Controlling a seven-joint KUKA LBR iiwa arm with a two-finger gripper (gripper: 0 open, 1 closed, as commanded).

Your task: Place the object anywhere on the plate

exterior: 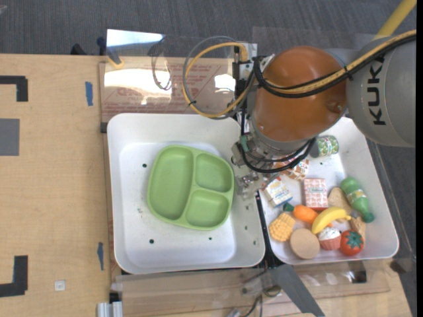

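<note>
Gripper (246,179) sits at the seam between the bins, just right of the green plate (191,187); can't tell its opening or any hold. Plate lies in the left bin (125,243). Toy food pile (317,216) in the right bin (386,233).

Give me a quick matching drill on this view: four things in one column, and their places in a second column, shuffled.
Things:
1. green plate
2. banana
3. tomato
4. green bottle

Places:
A. near corner of the right bin
B. alone in the left bin
C. by the right bin's right wall
D. middle of the toy pile, beside the orange

Pairs: 1-B, 2-D, 3-A, 4-C
</note>
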